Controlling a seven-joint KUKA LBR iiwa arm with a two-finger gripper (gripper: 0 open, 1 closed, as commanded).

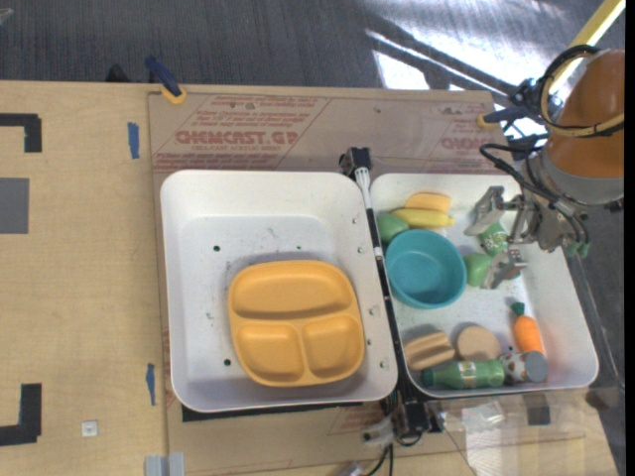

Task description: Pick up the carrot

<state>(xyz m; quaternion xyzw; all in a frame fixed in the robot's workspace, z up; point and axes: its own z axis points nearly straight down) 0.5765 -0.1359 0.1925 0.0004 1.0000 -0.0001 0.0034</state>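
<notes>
The carrot (528, 333) is short and orange with a green tip, and lies near the right wall of the right bin (583, 317), toward its front. My gripper (500, 240) hangs over the back half of that bin, well behind the carrot. It is open, with nothing between its fingers. One fingertip is close to a small green piece (480, 270) next to the teal bowl (425, 268).
The right bin also holds a yellow banana (428, 209), a green vegetable (392, 225), a bread roll (429, 348), a round biscuit (478, 342) and a green bottle (474, 372) lying just in front of the carrot. An orange divided plate (296, 320) sits in the left bin (189, 266).
</notes>
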